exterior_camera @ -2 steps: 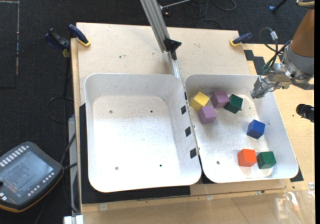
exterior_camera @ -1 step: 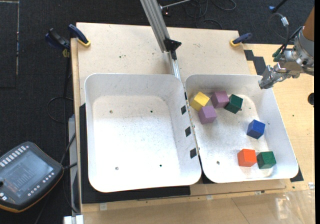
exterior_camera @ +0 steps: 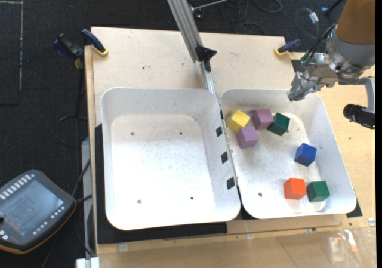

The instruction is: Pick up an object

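The right bin (exterior_camera: 334,141) holds several blocks. A yellow block (exterior_camera: 239,120), two purple blocks (exterior_camera: 262,118) (exterior_camera: 248,136) and a dark green block (exterior_camera: 279,123) cluster at its far left. A blue block (exterior_camera: 305,154) lies mid-right. An orange block (exterior_camera: 294,188) and a green block (exterior_camera: 318,191) sit side by side near the front right corner. My gripper (exterior_camera: 296,94) hangs above the bin's far right rim, apart from every block, with nothing visible between its fingers.
The left bin (exterior_camera: 119,141) stands beside the right one, sharing a dividing edge. A slanted metal pole (exterior_camera: 182,13) crosses the back of the bench. Clamps sit at the bench's far corners (exterior_camera: 95,43) (exterior_camera: 286,48). A teach pendant (exterior_camera: 33,210) lies at lower left.
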You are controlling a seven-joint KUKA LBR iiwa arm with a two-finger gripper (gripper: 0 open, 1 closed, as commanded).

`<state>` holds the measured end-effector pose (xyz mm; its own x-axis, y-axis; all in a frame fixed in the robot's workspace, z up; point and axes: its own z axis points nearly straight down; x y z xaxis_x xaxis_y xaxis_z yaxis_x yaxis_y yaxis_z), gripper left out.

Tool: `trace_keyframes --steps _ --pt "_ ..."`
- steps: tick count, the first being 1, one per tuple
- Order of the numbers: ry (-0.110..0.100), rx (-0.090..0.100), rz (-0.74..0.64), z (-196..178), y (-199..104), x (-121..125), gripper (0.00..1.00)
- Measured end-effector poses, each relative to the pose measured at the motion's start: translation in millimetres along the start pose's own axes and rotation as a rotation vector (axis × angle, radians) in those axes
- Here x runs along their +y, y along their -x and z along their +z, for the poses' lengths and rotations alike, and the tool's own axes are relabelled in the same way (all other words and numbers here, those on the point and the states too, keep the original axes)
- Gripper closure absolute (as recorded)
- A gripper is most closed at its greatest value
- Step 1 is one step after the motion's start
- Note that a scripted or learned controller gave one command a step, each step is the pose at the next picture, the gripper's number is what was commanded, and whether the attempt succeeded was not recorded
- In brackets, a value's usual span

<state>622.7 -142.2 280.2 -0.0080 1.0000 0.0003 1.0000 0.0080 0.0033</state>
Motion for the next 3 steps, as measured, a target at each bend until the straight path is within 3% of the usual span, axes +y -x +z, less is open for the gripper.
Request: trace_keyframes --steps 2,3 --pt "-0.001 -0.001 0.001 10.9 -114.6 30.2 1.00" --pt "-0.006 0.001 0.000 32.3 -166.5 29.8 1.00"
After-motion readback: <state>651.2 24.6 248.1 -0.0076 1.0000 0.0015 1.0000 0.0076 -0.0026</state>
